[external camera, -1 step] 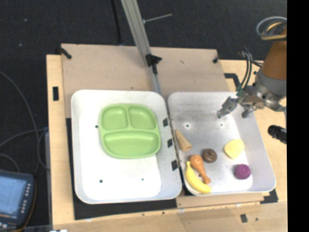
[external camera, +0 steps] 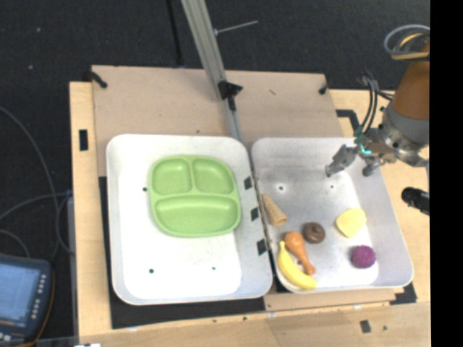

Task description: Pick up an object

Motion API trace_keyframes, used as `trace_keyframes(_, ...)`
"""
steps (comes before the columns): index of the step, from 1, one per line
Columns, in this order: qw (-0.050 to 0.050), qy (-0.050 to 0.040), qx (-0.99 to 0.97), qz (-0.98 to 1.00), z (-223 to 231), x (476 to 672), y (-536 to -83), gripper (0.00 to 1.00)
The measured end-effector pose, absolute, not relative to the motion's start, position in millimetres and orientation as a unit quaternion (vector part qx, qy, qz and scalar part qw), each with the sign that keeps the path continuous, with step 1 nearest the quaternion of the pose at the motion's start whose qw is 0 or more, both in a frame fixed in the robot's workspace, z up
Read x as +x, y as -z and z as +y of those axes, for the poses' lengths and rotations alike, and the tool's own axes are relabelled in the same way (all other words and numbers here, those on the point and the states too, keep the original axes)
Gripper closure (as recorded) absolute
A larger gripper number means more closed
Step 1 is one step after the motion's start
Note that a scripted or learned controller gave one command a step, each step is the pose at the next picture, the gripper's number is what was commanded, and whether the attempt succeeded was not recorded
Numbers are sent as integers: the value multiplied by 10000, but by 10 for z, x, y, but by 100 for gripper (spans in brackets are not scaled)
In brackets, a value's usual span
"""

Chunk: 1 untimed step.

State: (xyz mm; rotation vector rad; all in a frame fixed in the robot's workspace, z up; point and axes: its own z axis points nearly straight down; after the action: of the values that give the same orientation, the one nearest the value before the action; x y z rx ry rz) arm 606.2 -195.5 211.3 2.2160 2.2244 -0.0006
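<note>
Right now, open empty gripper (external camera: 354, 161) above right bin (external camera: 304, 157) of toy food; green tray (external camera: 195, 196) in left bin (external camera: 130, 266).

Divided plate (external camera: 194, 196) in left bin (external camera: 130, 266), toy foods along right bin's (external camera: 304, 165) front, tool (external camera: 354, 160) above its back

Grey arm (external camera: 405, 132) with an orange band (external camera: 414, 92) above the wrist, dark cables looping alongside, ending in a grey two-finger gripper (external camera: 352, 163), possibly with a small teal light.
</note>
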Motion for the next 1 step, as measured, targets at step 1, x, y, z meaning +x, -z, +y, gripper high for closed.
trace_keyframes(1, -1, 15, 7068, 7074, -1941, 6036, -1691, 0)
